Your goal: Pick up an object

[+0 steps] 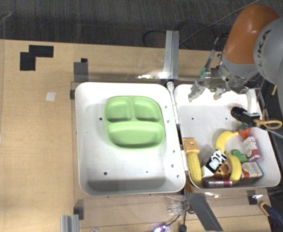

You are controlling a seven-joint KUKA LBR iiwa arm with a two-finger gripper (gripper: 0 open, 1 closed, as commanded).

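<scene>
My gripper (205, 94) hangs over the back edge of the right bin (204, 117), fingers spread open with nothing between them. The objects lie well in front of it, piled in the bin's near right corner: a corn cob (193, 164), a banana (224, 140), a second yellow banana (235, 168), a black and white item (217, 161), a dark bottle (220, 181), small cartons (250, 149) and scissors with yellow handles (257, 121) by the right wall.
The left bin (90, 129) holds a green sectioned plate (133, 121). A metal post (171, 52) stands behind the divider between the bins. Bare white floor lies under my gripper in the right bin's back half.
</scene>
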